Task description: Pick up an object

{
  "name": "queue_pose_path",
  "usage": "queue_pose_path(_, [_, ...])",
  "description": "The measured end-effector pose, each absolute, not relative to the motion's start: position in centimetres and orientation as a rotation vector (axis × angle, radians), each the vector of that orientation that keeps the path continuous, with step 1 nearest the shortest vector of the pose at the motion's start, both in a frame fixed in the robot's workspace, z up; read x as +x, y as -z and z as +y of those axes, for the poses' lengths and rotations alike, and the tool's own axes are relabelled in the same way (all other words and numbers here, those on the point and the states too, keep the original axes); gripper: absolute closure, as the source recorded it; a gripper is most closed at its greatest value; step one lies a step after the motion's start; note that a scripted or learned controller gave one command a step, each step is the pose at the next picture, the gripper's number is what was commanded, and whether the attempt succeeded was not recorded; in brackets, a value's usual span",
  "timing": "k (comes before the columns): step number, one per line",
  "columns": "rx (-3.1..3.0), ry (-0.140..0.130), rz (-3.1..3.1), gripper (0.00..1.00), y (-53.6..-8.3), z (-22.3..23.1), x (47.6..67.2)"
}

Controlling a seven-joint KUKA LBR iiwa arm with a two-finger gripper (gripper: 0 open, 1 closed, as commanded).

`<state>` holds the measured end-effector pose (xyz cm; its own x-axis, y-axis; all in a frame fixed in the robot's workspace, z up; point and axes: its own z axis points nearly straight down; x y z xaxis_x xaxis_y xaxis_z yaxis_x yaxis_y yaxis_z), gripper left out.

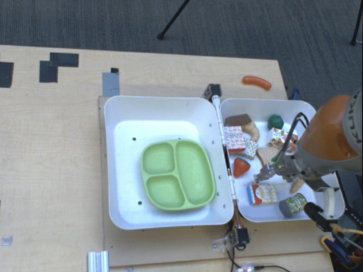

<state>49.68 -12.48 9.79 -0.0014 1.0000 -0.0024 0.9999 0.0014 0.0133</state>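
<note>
The right bin (244, 209) holds several toy foods. Among them are a brown block (237, 119), a red-and-white box (233, 136), a red strawberry (242, 167), a red-and-white carton (262, 194), a grey-green can (292, 205) and a dark green piece (275, 120). My gripper (271, 172) hangs low over the middle of this bin. It is just right of the strawberry and above the carton, with a tan slice (265, 153) beside it. The wrist hides part of the bin's right side.
The left bin (122, 152) holds a light green divided plate (178, 174). An orange sausage (256, 82) lies on the bench behind the right bin. Black cables (334, 239) and a clamp (237, 237) sit at the bench's front right.
</note>
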Motion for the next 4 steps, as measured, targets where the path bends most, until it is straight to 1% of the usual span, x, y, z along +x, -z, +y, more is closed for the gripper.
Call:
queue_pose_path(1, [2.209,-0.016,2.214,1.0,-10.8,-12.4,49.8])
queue_pose_path(2, [2.209,-0.016,2.215,0.0,-10.8,-12.4,49.8])
queue_pose_path(3, [2.206,-0.02,2.214,1.0,-11.9,-12.4,50.0])
queue_pose_path(4, [2.206,-0.02,2.215,0.0,-11.9,-12.4,49.9])
